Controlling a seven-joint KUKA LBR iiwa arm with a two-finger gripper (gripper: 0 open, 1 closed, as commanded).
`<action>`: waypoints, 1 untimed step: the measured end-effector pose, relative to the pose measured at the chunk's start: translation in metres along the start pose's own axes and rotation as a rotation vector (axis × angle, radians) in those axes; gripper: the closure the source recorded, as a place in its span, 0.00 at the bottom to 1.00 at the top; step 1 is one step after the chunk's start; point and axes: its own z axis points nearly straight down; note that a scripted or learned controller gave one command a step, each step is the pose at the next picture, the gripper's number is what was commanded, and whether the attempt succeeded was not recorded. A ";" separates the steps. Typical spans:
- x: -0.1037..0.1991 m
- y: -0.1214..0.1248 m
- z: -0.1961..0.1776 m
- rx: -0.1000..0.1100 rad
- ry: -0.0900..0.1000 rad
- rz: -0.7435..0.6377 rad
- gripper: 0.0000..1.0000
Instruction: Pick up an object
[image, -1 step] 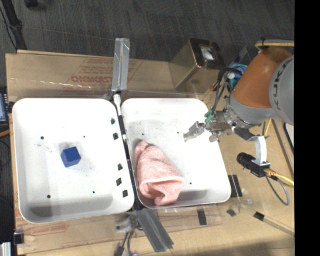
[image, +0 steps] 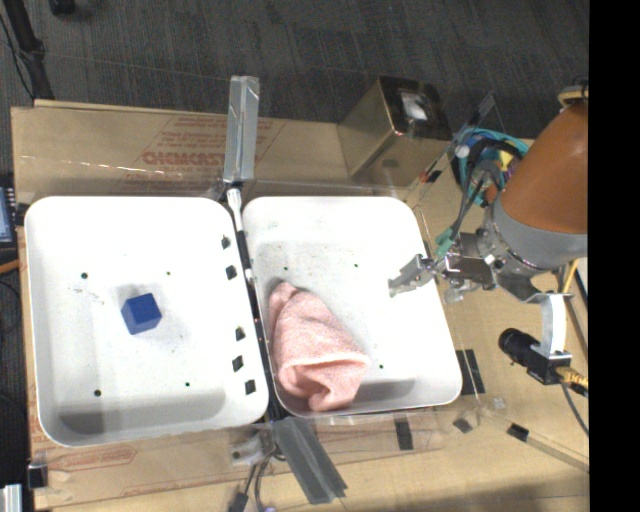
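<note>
Camera view from above gives us the brown cardboard-covered bench (image: 110, 150) first, carrying two shallow white plastic bins side by side. We see the left bin (image: 60, 240) holding one small thing, and the right bin (image: 340, 225) holding a cloth. Next in size, the grey robot arm with its orange band (image: 548, 175) reaches in from the right, its wrist hanging over the right bin's right rim. A tan cardboard box (image: 385, 135) stands on the bench just behind the right bin. Inside that bin, a crumpled pink terry towel (image: 312, 345) lies against the left wall, stretching toward the near wall. The metal two-finger pincer (image: 408, 277) hovers above the right part of the same bin, apart from the towel, gripping nothing; we cannot tell whether its fingers are spread or pressed together. Smallest, a blue cube (image: 142, 312) sits on the left bin's floor, left of centre.
</note>
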 end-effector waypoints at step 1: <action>0.080 0.037 0.072 0.006 -0.001 0.036 0.00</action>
